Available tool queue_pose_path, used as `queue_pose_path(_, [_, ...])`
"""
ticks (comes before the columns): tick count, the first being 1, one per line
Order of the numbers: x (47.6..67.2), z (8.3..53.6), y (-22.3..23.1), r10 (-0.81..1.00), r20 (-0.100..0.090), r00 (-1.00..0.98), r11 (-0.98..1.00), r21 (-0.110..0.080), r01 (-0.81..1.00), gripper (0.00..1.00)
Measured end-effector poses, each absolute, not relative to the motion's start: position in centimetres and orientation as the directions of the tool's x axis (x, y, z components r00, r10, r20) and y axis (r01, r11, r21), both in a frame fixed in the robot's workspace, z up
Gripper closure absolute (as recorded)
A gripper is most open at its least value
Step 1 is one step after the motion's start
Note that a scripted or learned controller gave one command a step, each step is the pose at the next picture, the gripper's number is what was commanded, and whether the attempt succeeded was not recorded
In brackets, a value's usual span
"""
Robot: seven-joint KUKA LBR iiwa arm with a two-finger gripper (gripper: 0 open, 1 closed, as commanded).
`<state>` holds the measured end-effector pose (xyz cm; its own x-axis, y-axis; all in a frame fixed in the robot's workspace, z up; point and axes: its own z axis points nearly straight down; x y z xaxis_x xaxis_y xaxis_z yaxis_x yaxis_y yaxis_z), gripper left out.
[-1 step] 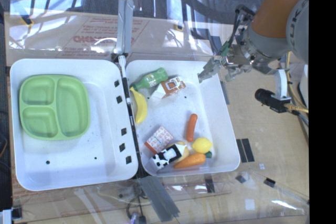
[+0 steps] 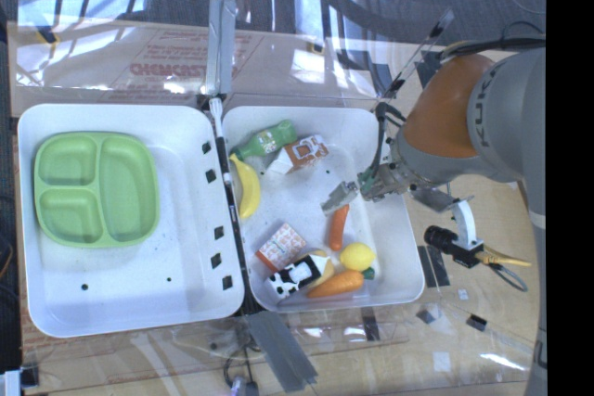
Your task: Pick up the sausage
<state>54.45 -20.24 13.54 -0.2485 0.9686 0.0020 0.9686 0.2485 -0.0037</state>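
A: Nearest, by the front edge of the right bin [image 2: 394,292]?
B: Carrot [image 2: 336,284] along the front wall, black-and-white cow-patterned toy [image 2: 297,274] touching its left end, lemon [image 2: 357,256] just behind the carrot.
A: Left of those?
B: Small red-and-white carton [image 2: 281,247], tilted, near the front-left corner.
A: And the sausage [image 2: 339,222]?
B: Orange-red, standing on a slant in the right half of the right bin, lower end just beside the lemon, upper end pointing toward the gripper [image 2: 351,192].
A: State of that gripper?
B: Low over the right side of the bin, just above the sausage's upper end. Nothing seen between the fingers; open or closed, cannot tell, too small and blurred.
A: Further back?
B: Banana [image 2: 246,186] against the left wall. Green bottle [image 2: 264,142] lying near the back-left corner, small brown-and-white carton [image 2: 307,151] beside it toward the back edge.
A: Other bin?
B: Left bin [image 2: 176,292] carrying a green divided plate [image 2: 96,190] toward its left edge.
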Motion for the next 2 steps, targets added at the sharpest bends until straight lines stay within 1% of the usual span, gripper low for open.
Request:
queue_pose_path(1, [53.9, 22.6, -13.3, 0.969, 0.0, -0.245, 0.245, -0.001, 0.969, 0.0])
queue_pose_path(2, [53.3, 10.3, -17.3, 0.994, 0.0, -0.113, 0.113, -0.002, 0.994, 0.0])
